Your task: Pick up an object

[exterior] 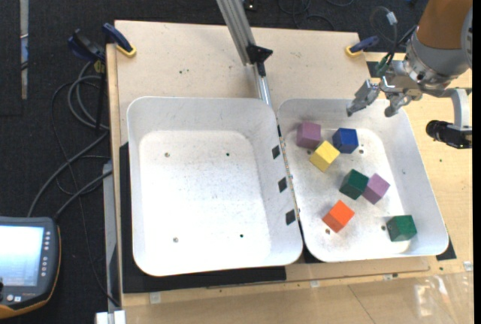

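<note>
Reviewing the candidate objects first: seven cubes lie loose in the right bin (421,187), none of them gripped. The blue cube (346,139) sits nearest below the claw (375,100), with the yellow cube (325,155) touching or almost touching it on the far side, and the purple cube (308,134) beyond that, toward the left bin (150,165). Farther down from the claw I see a dark green cube (353,183) pressed against a lilac cube (376,187), an orange cube (338,215) standing apart, and a second green cube (401,227) near the bin's lower corner.

The claw hangs over the bin's upper rim, fingers spread and released, holding nothing. I judge this posture to be an approach stance: open jaws are required before descent onto a cube.

The blue cube is the shortest reach, but its neighbour may obstruct one finger. The orange cube offers clear sides. Both bins rest on the counter (195,59), which keeps the cubes contained.
</note>
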Robot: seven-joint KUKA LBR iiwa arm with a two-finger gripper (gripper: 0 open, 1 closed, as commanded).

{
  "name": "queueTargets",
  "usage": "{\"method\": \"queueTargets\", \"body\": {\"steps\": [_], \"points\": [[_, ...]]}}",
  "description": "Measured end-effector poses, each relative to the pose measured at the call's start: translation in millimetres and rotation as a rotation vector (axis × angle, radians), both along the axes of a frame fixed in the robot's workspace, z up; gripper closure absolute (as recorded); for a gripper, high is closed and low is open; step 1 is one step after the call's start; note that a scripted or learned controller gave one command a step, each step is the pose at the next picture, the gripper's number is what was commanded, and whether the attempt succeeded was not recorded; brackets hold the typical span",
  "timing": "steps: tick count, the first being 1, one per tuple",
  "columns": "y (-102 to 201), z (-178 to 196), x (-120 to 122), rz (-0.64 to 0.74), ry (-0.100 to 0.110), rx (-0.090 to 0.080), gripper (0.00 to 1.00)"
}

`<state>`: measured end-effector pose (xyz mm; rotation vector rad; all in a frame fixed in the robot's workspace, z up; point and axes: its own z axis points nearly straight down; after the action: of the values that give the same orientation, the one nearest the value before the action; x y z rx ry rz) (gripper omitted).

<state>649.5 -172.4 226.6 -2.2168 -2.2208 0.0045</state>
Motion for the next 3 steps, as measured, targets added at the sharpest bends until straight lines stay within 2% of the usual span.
{"method": "queueTargets", "body": {"steps": [1,3], "points": [[0.2,3.3,1.0,0.002,-0.005,-0.002,0.0],[15.6,-114.4,-1.6,0.001,0.001,0.0,0.0]]}}
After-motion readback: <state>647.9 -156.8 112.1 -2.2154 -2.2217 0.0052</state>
